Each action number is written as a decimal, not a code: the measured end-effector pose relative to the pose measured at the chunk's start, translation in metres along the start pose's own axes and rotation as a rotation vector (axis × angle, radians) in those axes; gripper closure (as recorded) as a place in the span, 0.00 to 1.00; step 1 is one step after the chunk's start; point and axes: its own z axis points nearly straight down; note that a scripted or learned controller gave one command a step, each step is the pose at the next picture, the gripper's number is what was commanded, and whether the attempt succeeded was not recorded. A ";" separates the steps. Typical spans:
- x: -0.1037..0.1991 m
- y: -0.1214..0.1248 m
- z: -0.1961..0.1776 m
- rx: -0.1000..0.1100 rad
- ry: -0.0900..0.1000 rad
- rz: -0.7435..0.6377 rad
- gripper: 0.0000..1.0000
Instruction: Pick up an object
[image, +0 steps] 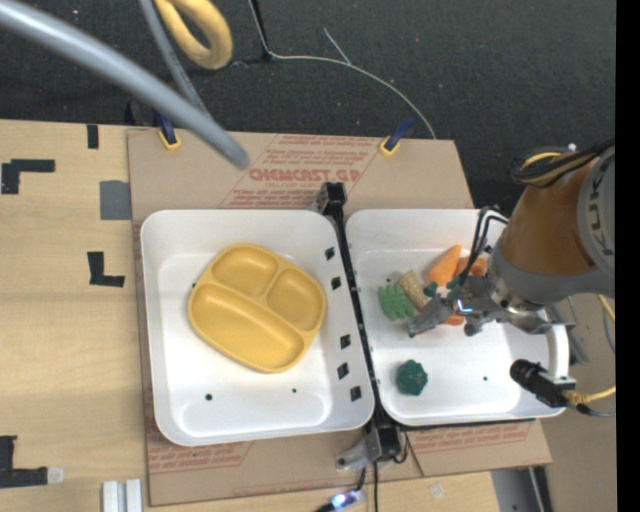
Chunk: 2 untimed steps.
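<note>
Overhead, the camera view looks down at a slant on two shallow white bins set side by side on a sheet of brown cardboard (300, 165) printed with red lettering, which lies on a pale wooden bench (60, 300). The left bin (165, 400) holds a yellow divided plate (258, 306), lying flat and turned at an angle, with three compartments facing up. The right bin (470, 395) holds the small objects: a green ridged piece (393, 302) sits near the bin's left wall, a tan block (412, 288) touches it on its upper right, and an orange piece (446, 264) lies tilted just above and to the right of those. A dark green lumpy object (411, 377) rests alone on the bin floor, lower down and apart from the cluster. The grey arm (560, 235) with its orange band comes in from the right and bends down over the right bin, and the gripper (440, 312) sits low among the clustered items, just right of the green ridged piece and below the orange one. A bit of red-orange shows beside the gripper body, but whether anything is between its tips cannot be told, and how the tool is set cannot be told either. A black strip (345, 300) with white marks runs along the seam between the bins. A grey tube (130, 70) crosses the upper left corner, with a yellow loop (200, 30) beside it.
</note>
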 end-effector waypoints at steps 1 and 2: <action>-0.004 0.004 0.062 0.000 0.000 0.001 0.00; -0.004 0.004 0.089 -0.006 -0.002 0.001 0.00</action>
